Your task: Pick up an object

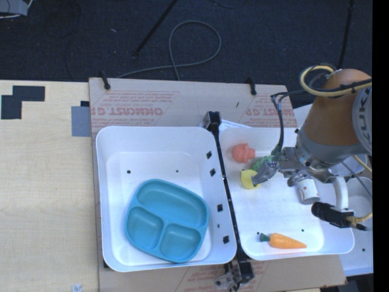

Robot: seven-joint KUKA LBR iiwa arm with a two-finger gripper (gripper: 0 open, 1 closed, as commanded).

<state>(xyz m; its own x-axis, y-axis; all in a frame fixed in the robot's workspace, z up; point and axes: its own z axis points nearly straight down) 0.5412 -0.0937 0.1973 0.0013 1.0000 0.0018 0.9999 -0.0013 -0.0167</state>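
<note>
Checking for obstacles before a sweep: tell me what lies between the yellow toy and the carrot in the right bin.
In the camera view, only bare white bin floor lies between the yellow toy and the carrot.

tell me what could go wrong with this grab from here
The gripper is low in the right white bin, right against the small yellow object with something green beside it. It could nudge the yellow piece aside instead of closing on it, or catch both. The pink lumpy toy sits close enough to be bumped.
</note>
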